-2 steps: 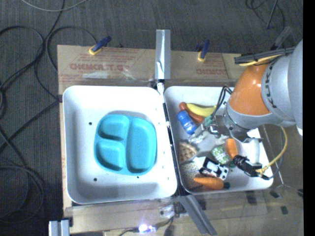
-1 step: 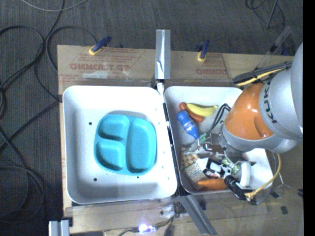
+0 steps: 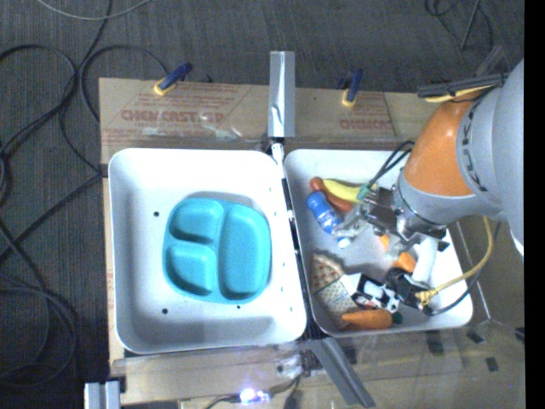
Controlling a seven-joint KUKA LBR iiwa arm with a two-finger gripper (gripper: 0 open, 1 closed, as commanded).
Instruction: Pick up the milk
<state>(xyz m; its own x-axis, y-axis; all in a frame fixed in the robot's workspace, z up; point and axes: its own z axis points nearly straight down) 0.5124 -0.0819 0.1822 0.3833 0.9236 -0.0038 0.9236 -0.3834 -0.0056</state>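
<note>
The milk carton (image 3: 372,294) lies on its side near the front edge of the right bin (image 3: 460,315), its long axis roughly along that edge. The gripper (image 3: 375,220) hangs above the bin's middle; its opening cannot be told.

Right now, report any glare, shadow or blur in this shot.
Camera view: a bright glare spot on the bench's front edge; the arm throws soft shadow over the right bin; the left bin is evenly lit; toys near the tool look slightly soft.
</note>
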